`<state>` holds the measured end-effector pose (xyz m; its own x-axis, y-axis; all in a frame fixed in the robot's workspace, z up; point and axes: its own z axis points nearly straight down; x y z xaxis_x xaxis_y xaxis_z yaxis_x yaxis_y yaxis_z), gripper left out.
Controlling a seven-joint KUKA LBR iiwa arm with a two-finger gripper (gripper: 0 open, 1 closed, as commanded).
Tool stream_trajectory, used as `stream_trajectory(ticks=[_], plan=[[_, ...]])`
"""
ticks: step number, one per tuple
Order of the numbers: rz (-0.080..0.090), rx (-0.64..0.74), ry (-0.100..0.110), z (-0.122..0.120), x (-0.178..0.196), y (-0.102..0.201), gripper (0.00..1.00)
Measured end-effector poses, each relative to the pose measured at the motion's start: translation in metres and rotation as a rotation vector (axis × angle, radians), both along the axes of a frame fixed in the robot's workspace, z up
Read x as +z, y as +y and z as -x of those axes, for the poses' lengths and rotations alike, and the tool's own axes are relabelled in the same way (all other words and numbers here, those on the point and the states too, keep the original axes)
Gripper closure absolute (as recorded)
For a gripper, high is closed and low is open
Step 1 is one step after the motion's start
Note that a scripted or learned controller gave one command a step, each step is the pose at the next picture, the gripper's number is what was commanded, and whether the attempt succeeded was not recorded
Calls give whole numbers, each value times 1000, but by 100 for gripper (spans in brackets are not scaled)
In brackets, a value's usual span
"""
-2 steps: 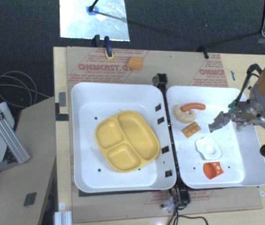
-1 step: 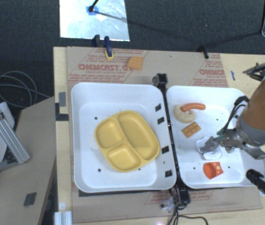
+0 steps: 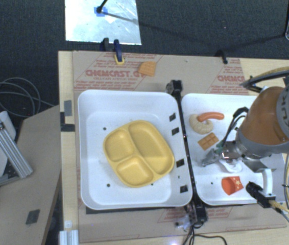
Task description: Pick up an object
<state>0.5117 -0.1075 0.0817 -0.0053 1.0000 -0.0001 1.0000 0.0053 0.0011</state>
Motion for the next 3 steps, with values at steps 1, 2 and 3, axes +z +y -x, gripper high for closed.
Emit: stream_trajectory(ticks=[1,2,3], plan=[[2,0,-7,-69,4,-21,0],[2,1,-4,-120,4,-39,0],[-3,-3,3,-44,42,9,0]])
